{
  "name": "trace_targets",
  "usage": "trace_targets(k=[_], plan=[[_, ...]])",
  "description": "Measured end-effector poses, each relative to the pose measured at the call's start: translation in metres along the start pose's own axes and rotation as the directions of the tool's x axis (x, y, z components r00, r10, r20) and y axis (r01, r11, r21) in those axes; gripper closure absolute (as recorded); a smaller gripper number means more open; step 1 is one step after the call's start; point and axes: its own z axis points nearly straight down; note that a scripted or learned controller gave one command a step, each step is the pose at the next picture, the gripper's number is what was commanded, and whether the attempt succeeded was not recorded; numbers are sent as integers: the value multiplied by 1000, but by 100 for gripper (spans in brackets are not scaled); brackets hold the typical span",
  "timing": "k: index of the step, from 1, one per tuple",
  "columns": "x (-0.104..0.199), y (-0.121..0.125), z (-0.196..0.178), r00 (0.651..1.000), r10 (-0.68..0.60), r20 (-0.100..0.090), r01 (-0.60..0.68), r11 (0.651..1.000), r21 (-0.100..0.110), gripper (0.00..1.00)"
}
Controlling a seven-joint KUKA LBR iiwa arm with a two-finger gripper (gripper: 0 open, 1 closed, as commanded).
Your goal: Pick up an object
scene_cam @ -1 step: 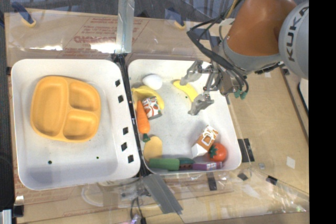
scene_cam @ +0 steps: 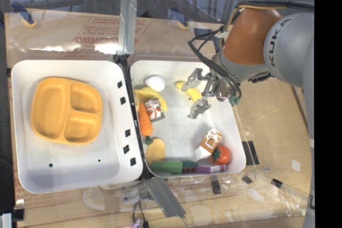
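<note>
On the grey arm [scene_cam: 288, 50], black "KU" lettering; jaws spread wide, empty, over the right bin [scene_cam: 179, 139].

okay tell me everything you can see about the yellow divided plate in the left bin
The yellow divided plate is a rounded-square tray, plastic by its look, with three compartments: one long one on its left, two smaller on its right. It lies flat, open side up, in the upper-left part of the left bin, touching only the bin floor.
</note>
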Motion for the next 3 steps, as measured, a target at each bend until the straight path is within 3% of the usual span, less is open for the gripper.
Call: trace_targets(k=[1, 2, 3], plan=[[-33, -7, 58, 989, 146, 11, -146, 989, 1, 0], [8, -21, 57, 999, 38, 11, -38, 999, 1, 0], [6, -19, 46, 999, 29, 15, -29, 1000, 2, 100]])
